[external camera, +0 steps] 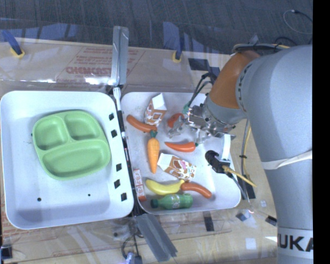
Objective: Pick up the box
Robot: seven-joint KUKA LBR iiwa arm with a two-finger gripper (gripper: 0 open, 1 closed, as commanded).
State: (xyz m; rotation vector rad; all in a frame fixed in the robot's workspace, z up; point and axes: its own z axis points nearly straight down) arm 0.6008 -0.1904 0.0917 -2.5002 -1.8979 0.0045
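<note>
**Gripper low in the right bin, between two small cartons**

Nearest the camera, along the right bin's (231, 201) front edge, lie a green bottle (172, 202), a banana (164, 187) and a red-orange pepper (197, 189). Just behind them, near the bin's centre, a small white-and-brown box (176, 166) lies flat, its long axis running from the left wall toward the front right corner. An upright carrot (153, 152) sits to its left, and another red-orange piece (180, 146) lies behind it.

Farther back, the gripper (181, 122) hangs low over the bin's rear half, the arm (275, 109) reaching in from the right with its orange band (228, 87) bent over the back right corner. Whether the gripper is spread or closed cannot be told here; nothing is visibly held. The flat box lies toward the front edge from it. A second carton (154, 110) stands near the back left corner, just to the gripper's left and seemingly the closer target.

The left bin (22, 202) holds a green divided plate (71, 144).
</note>
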